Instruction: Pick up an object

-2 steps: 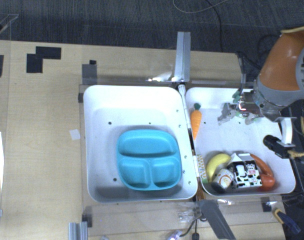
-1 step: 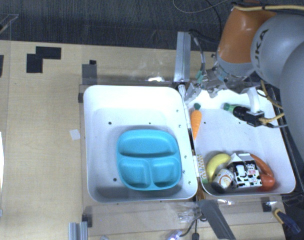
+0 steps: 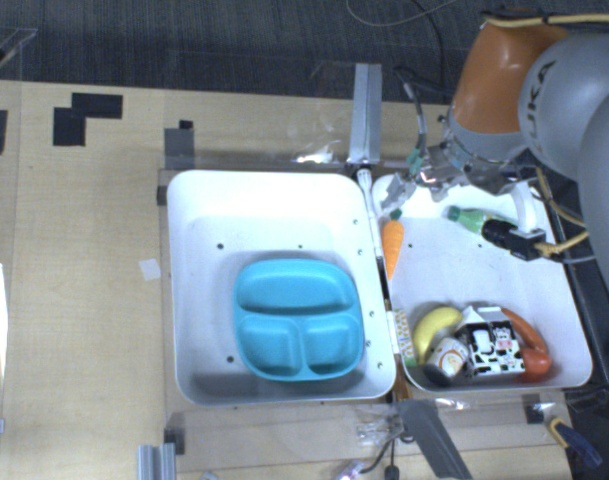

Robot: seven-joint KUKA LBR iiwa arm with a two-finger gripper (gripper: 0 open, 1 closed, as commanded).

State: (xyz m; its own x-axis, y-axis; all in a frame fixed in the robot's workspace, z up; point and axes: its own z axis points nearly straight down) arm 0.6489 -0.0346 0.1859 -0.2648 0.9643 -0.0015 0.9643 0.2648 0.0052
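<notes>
My gripper [image 3: 402, 190] hangs over the far left corner of the right bin [image 3: 559, 298], just above the top end of an orange carrot [image 3: 391, 246] that lies along the bin's left wall. A green object [image 3: 467, 218] lies to the gripper's right, partly under the arm. At the near end of the right bin sit a yellow fruit [image 3: 433, 326], a small round can [image 3: 447, 359], a white printed box [image 3: 491, 348] and a red sausage-shaped item [image 3: 533, 345], all bunched together. Nothing shows between the gripper's tips.
The left bin [image 3: 199, 268] holds a blue divided plate [image 3: 298, 317] near its front. A metal post [image 3: 365, 113] stands at the far end of the wall between the bins. A black cable connector [image 3: 511, 237] hangs beside the arm over the right bin.
</notes>
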